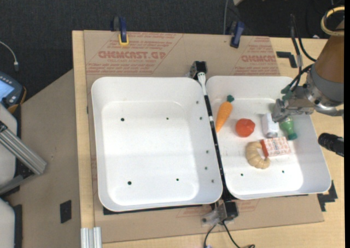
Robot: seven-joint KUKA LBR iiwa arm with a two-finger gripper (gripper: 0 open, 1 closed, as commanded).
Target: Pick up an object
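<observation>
The bench (164, 50) says "CHEMCAST" in red. The gripper (285, 111) hangs over a green thing (288, 128); the carrot (223, 116) lies to its left.

robot lab | clamps (120, 28) pin cardboard sheet (164, 50) to bench | two white bins (104, 132) | loose cables (227, 1) | aluminium rail (22, 151) at left

Grey arm (328, 86) w/ orange band, black cables, metal gripper (284, 111)
</observation>
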